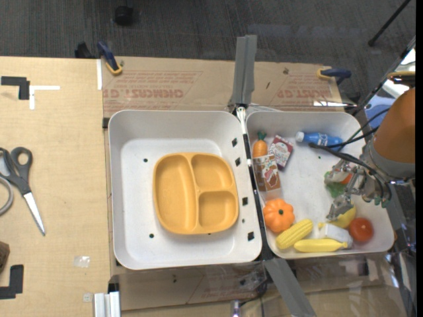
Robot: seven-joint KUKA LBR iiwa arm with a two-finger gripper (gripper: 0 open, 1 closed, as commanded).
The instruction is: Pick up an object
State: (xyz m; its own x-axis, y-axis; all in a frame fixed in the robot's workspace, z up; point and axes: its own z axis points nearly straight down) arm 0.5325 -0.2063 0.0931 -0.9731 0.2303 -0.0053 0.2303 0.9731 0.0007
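The right bin (301, 170) holds several toy foods. An orange pumpkin (278, 215), a corn cob (294, 234) and a yellow banana (320, 246) lie along its front. A red tomato (361, 230) sits in the front right corner, next to a yellow piece (346, 216) and a small white item (332, 231). A carrot (260, 146), a brown packet (267, 173) and a red-and-white packet (281, 152) lie by the left wall. A blue bottle (320, 139) lies at the back. My gripper (341, 209) hangs low over the right side, just above the yellow piece and left of the tomato.
The left bin (132, 177) carries a yellow divided plate (195, 193). Scissors (25, 183) lie on the bench at far left. Blue clamps (110, 58) (336, 74) grip the cardboard behind the bins. Cables (344, 152) cross the right bin's back corner.
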